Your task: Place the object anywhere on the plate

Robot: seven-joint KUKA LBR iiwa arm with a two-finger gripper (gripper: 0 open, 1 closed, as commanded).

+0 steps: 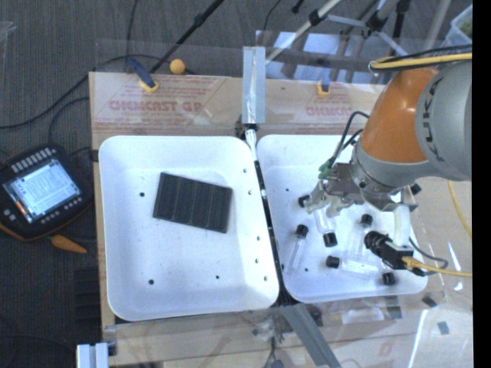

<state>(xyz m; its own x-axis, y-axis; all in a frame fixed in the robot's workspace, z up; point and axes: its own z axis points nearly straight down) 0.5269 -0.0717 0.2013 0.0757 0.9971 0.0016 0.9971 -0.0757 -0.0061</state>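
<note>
- The grey arm [430,121] with its orange band is reaching in from the right and hanging over the right bin [285,159].
- The gripper [331,209] is sitting low over the middle of that bin; whether it is spread or pressed together cannot be told, since the wrist is covering much of it.
- Several small clear tubes with black caps are lying scattered on the floor of the right bin: one tube [295,251] is lying just left of and below the gripper, pointing roughly up and down the view.
- A capped tube [325,228] is lying right under the gripper, so close that it is unclear whether the two are touching.
- More black caps [333,262] are resting nearer the front edge of the bin, apart from the gripper.
- The plate [192,202], a dark ribbed rectangle, is lying flat and slightly turned in the middle of the left bin [123,282], well apart from the gripper and across the divide between the bins.
- A handheld pendant [38,192] with a lit screen is lying on the floor left of the bench.
</note>
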